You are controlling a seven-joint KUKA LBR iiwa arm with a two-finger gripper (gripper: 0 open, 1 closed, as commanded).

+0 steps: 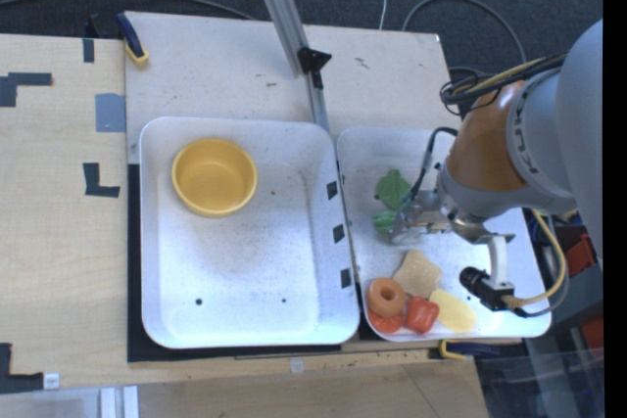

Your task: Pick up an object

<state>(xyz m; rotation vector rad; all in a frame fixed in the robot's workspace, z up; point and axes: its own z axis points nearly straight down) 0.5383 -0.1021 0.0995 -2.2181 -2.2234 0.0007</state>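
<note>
1. The claw (400, 226) is low in the right bin (364, 162), on a green leafy thing (393, 190).
2. I cannot tell how the claw is set or if it holds the green thing.
3. Near the bin's front edge lie an orange ring (386, 297), a red piece (422, 313), a tan piece (419, 273) and a yellow piece (453, 310).
4. A yellow bowl (215, 175) sits in the left bin (245, 308).

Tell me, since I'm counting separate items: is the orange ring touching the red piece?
Touching. The camera view shows the orange ring pressed against the red piece in the right bin, with no white gap between them.
</note>
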